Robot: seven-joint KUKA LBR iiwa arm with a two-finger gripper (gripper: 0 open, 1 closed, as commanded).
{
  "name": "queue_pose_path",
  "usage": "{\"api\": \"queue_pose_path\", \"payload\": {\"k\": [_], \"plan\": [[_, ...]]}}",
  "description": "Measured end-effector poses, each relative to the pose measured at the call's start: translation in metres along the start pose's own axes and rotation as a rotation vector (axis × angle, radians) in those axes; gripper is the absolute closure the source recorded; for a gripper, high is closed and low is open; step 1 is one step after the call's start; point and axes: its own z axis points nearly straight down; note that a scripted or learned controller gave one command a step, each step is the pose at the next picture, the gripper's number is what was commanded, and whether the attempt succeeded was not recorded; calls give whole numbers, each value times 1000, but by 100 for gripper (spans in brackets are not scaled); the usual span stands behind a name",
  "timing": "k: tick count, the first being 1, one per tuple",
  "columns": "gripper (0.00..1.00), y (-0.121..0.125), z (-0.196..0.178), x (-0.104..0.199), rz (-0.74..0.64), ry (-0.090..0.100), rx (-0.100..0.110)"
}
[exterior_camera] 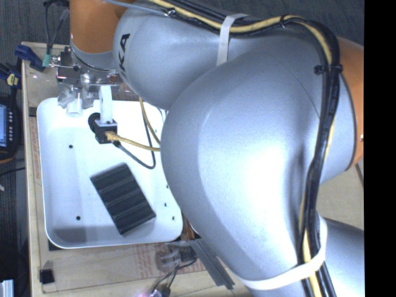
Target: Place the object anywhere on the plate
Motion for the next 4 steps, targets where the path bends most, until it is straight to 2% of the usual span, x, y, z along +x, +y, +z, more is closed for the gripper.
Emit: {"api": "queue_pose_path", "payload": {"k": [1, 2, 3, 4], "plan": [[100, 0, -13, 3, -394, -2, -5], [100, 1, 60, -8, -34, -2, 1], [100, 1, -15, -4, -281, -1, -7], [100, 1, 64, -9, -723, -3, -1]]}}
